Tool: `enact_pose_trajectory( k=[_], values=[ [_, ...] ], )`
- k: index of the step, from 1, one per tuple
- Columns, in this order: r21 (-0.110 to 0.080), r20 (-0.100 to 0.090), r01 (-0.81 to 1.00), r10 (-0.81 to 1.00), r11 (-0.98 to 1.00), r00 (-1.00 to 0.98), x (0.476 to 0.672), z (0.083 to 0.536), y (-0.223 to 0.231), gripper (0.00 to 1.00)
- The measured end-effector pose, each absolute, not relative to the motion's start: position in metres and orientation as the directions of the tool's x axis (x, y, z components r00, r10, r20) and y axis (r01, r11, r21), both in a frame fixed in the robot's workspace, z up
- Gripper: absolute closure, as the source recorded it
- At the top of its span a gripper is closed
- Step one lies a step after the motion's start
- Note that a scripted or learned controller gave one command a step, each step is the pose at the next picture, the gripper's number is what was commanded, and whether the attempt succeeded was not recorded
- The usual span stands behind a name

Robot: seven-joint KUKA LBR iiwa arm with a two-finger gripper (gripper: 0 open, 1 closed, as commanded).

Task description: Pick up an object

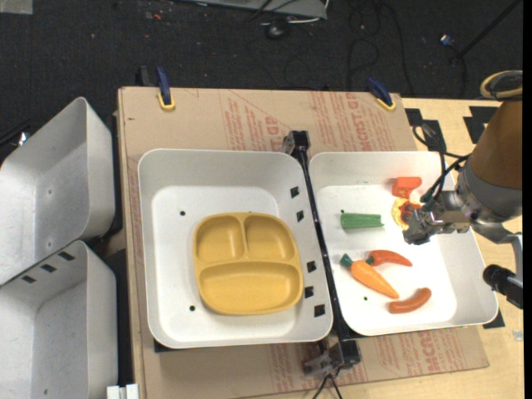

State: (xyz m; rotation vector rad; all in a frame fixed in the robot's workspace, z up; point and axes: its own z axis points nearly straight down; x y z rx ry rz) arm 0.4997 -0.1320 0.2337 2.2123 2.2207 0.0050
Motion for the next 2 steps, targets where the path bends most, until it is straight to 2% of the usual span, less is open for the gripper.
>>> enact_pose_trajectory(
  k=[1, 2],
  values=[
    [0.003, -0.002, 1.0, 1.0, 0.003, -0.003, 0.5, 0.246, -0.132, 1.0],
    [-0.001, 0.001, 1.0, 1.0, 0.007, -0.007, 0.513, 0.238, -0.087, 1.0]
  ],
)
